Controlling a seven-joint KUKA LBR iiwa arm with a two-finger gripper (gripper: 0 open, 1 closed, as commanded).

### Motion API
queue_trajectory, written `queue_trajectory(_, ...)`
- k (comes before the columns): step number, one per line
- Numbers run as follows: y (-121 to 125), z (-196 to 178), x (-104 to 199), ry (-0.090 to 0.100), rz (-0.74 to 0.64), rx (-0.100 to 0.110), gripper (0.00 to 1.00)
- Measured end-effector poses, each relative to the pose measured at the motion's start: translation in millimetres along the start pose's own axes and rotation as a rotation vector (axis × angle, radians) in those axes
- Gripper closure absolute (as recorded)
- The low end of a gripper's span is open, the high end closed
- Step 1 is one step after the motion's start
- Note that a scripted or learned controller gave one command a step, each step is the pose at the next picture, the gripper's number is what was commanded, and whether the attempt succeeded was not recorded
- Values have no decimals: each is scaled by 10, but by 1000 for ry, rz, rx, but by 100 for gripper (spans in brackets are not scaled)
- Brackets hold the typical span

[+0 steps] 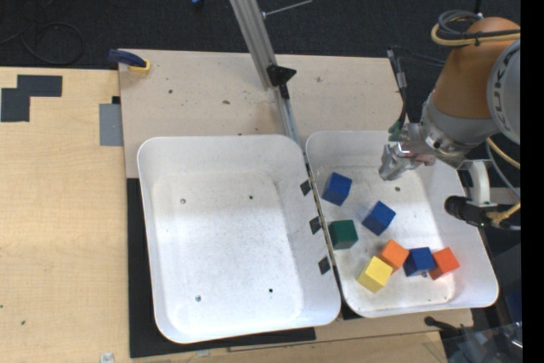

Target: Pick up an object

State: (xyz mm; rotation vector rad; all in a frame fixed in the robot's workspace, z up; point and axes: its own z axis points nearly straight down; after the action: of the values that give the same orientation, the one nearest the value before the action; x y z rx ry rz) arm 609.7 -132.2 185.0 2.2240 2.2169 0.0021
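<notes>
The right bin [476, 289] holds several small cubes: a blue one [337, 188] near its left wall, a second blue one [379, 217] in the middle, a dark green one [343, 233], a yellow one [375, 274], an orange one [394, 253], a dark blue one [419, 261] and a red-orange one [444, 262]. My gripper [393, 162] hangs over the upper middle of this bin, above and to the right of the first blue cube. Nothing shows between its tips.
The left bin [161, 183] lies beside the right one, with black clips along the shared wall. A slanted aluminium bar [252, 17] rises behind the bins. A blue-and-yellow clamp [129, 59] sits at the bench's far left corner.
</notes>
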Motion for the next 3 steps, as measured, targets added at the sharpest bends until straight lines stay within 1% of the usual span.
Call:
queue_trajectory(1,-2,-157,-17,0,-1,3,100)
queue_trajectory(2,-131,-220,392,3,-6,6,100)
queue_trajectory(3,-218,-152,935,3,-7,7,100)
